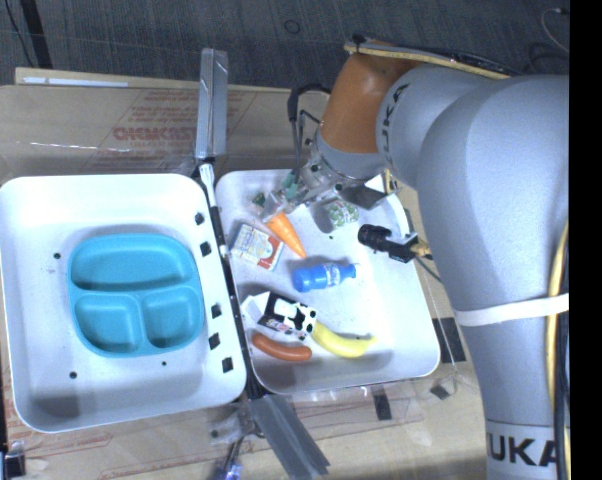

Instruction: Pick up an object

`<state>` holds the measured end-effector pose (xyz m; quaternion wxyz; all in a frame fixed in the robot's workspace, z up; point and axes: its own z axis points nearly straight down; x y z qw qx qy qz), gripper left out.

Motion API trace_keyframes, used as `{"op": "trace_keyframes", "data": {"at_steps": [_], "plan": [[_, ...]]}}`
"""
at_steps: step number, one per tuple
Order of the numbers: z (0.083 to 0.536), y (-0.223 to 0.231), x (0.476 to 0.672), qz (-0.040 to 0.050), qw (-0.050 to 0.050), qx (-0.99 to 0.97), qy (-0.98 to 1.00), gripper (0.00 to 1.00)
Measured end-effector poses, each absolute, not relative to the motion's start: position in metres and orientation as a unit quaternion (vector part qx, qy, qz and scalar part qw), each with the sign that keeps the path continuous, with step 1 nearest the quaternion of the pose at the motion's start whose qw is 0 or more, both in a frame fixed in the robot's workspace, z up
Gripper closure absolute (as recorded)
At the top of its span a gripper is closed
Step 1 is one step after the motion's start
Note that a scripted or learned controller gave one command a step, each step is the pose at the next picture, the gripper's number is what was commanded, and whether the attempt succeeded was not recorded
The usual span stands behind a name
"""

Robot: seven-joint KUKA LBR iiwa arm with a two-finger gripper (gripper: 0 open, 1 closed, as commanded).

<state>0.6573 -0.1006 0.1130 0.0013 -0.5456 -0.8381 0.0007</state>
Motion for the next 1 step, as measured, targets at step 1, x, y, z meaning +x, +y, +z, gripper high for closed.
{"op": "trace_keyframes", "data": {"at_steps": [1], "plan": [[0.205,-0.0534,0.6571,-0.0001,0.0,-0.543,-0.839,1.0]]}}
